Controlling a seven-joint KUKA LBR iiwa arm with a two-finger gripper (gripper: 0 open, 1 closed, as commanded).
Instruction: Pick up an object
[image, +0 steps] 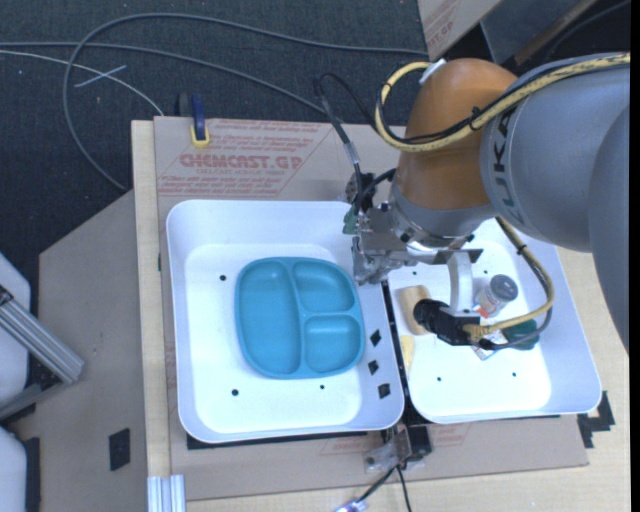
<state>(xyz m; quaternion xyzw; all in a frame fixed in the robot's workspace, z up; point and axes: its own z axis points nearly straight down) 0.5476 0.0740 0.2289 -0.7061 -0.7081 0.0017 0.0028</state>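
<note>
Light: bright, even, from overhead.
Glare: left bin (200, 390) nearly blown out; soft sheen on arm (560, 150).
Shadows: soft, under arm on right bin (520, 390); gripper (372, 262) murky.
Focus: arm slightly soft; bench (250, 150) sharp.

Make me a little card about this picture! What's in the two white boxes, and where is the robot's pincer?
left bin: white, holds a blue plate
blue plate: lies flat and has three compartments
right bin: white, holds a few small things
tan object: in the right bin, near the wall shared with the left bin
grey-capped object: in the right bin, too small to name
arm: grey with an orange band, reaches in over the right bin
pincer: where the two bins meet, near the plate's right rim
</note>
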